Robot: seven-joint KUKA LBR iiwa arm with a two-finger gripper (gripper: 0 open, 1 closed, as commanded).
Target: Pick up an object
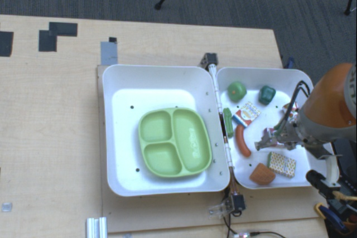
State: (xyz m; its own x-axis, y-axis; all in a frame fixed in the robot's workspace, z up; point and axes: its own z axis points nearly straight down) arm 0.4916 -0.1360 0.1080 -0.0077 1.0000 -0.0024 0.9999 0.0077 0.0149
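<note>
The right bin holds several small objects: a green round fruit, a dark green block, a red-and-white packet, a red sausage-like piece, a slim green stick, an orange wedge and a patterned square packet. My gripper hangs low over the middle of this bin, just right of the red sausage and above the patterned packet. I see nothing held between its fingers.
The left bin holds a light green three-compartment plate. The arm's orange band covers the right bin's far right side. Cables and clamps lie at the bench's front edge.
</note>
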